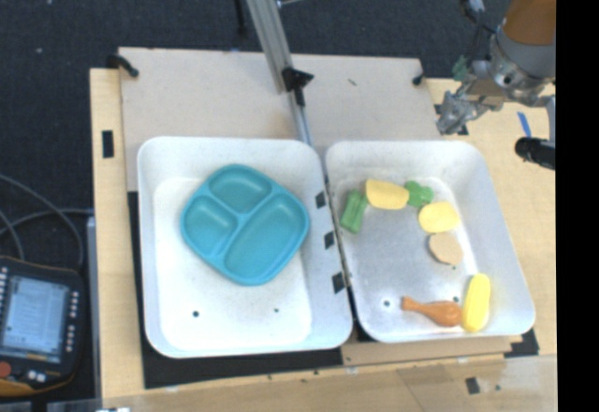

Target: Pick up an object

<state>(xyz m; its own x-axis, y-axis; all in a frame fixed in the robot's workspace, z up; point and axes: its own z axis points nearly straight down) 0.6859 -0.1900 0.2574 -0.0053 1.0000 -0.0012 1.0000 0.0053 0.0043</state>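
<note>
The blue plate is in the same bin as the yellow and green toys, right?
No. The camera view shows the blue plate alone in the left bin. The yellow and green toys lie in the right bin.

My view is evenly and softly lit from overhead. The white bins (pixel 234 150) glare, nearly washed out, and shadows under things are faint. The floor (pixel 56 7) stays dark. Everything looks slightly soft and grainy.

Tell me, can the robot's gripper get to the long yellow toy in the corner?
Probably yes. The long yellow toy lies uncovered in the right bin, though close to its wall and an orange piece. The gripper hovers beyond the bin's far edge.
</note>
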